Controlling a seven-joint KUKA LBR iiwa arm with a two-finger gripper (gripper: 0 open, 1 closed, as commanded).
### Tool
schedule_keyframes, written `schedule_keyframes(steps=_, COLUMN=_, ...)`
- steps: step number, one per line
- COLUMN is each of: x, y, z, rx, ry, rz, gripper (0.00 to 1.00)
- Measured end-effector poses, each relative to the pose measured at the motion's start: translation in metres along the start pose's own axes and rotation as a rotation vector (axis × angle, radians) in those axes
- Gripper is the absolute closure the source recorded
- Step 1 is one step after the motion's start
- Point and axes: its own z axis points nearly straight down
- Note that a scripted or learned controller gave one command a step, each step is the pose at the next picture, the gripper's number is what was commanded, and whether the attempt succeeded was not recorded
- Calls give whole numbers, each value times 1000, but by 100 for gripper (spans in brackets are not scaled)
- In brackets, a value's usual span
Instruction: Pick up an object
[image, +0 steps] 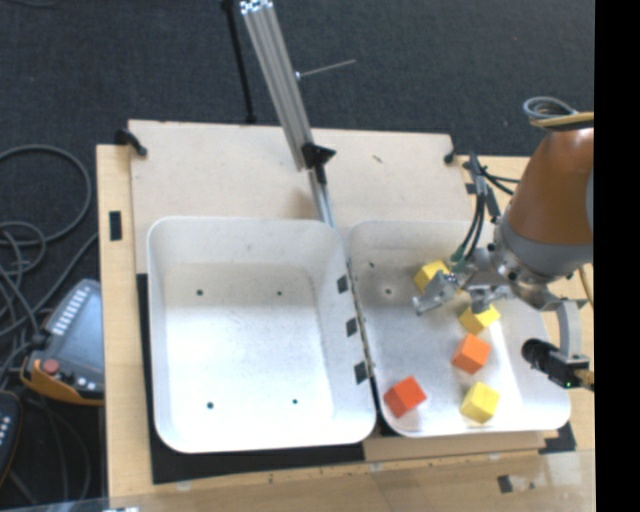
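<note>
The right bin (385, 250) holds several small blocks. One yellow block (431, 273) lies in its upper middle, and a second yellow block (478, 318) sits lower right of it. An orange block (471, 354), a red-orange block (405, 396) and a third yellow block (480, 402) lie toward the front. My gripper (441, 293) hangs low over the right bin, just below the upper yellow block and left of the second one. The arm's body hides part of the bin's right side.
The left bin (250, 330) stands beside the right one, with a raised divider between them. A slanted metal post (285, 90) rises from the bench behind the bins. Cables and a pendant (65, 340) lie off the bench at the left.
</note>
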Motion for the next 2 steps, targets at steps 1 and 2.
schedule_keyframes(steps=1, x=-69, y=95, z=97, rx=5, ry=-4, rz=-4, gripper=0)
schedule_keyframes(steps=2, x=-88, y=122, z=116, rx=1, ry=-3, rz=-4, gripper=0)
